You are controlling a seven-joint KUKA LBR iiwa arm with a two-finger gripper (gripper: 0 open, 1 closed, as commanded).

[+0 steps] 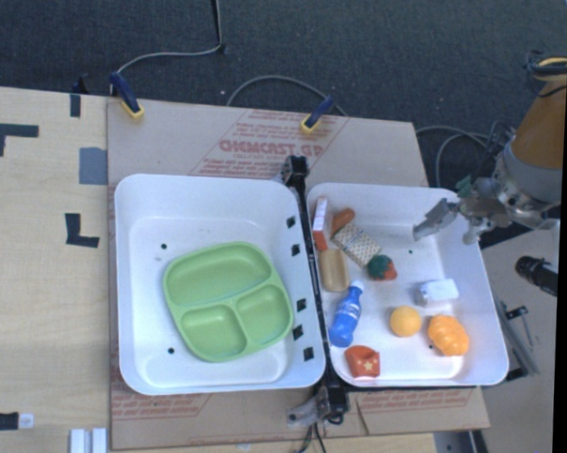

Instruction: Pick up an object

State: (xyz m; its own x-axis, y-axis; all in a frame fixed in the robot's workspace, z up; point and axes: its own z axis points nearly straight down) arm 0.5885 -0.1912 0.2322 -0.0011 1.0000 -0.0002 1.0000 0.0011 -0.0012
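The right bin (pixel 474 276) holds several small objects. Among them are a blue bottle (pixel 346 313), a red item (pixel 363 361), a yellow ball (pixel 405 321) and an orange fruit (pixel 449 335). A small white-and-grey piece (pixel 436 292), a green-and-red item (pixel 381 267), a speckled tan block (pixel 358 243), a tan roll (pixel 333 268) and an orange piece (pixel 342 219) lie there too. My gripper (pixel 452 224) hangs over the bin's upper right part, open, its fingers spread with nothing between them. It is above and to the right of the white-and-grey piece.
The left bin (pixel 141 262) holds a green divided plate (pixel 228 299). Black clips run along the wall between the bins (pixel 305 269). Both bins rest on cardboard (pixel 259 145) held by yellow-and-blue clamps. Cables trail at the back.
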